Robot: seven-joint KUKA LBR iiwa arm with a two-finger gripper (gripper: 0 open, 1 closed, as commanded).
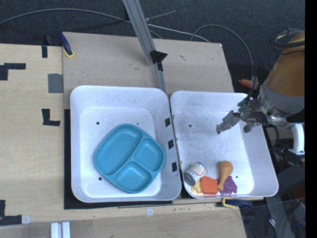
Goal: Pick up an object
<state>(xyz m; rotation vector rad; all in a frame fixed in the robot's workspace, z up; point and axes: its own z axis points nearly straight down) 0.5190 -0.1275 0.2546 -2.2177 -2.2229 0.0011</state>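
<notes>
Two bins sit side by side on the bench (198, 63). The left bin (79, 133) has a plate (130, 157) in it. In the right bin (257, 157), a can (195, 171), a block (209, 185), a drumstick (225, 171) and grapes (230, 185) huddle in the near corner.

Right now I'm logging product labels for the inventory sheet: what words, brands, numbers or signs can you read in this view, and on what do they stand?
None can be read.
Small white can with a red band, lying in the right white bin: its label is too small and blurred to read.
Blue three-compartment plastic tray, orange block, tan drumstick toy, purple grape toy: no lettering visible.
</notes>
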